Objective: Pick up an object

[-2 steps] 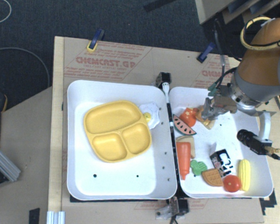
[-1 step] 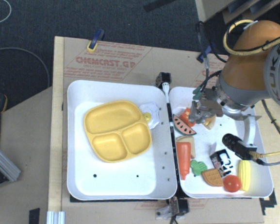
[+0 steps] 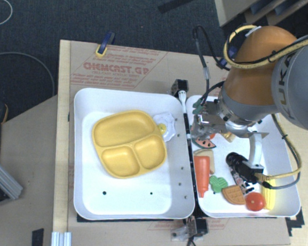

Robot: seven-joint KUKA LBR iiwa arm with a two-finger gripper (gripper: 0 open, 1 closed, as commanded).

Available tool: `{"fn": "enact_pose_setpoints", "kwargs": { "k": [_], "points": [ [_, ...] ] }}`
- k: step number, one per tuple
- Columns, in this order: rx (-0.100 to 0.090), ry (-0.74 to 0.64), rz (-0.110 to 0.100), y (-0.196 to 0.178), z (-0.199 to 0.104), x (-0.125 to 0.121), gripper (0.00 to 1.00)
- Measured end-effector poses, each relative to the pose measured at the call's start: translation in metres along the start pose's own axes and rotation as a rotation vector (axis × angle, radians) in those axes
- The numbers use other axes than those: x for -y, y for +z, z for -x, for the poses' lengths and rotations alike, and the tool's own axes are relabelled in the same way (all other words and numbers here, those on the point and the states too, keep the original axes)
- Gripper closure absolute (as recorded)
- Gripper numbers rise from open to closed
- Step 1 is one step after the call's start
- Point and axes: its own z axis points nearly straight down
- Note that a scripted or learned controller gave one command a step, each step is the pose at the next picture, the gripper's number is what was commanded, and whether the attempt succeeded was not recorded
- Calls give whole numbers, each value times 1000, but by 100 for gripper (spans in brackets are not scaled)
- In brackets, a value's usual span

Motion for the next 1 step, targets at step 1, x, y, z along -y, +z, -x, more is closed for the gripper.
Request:
{"fn": "enact_pose_setpoints", "kwargs": {
  "k": [1],
  "points": [
    [2,2,-1,6,-28,-2,100]
  ]
}}
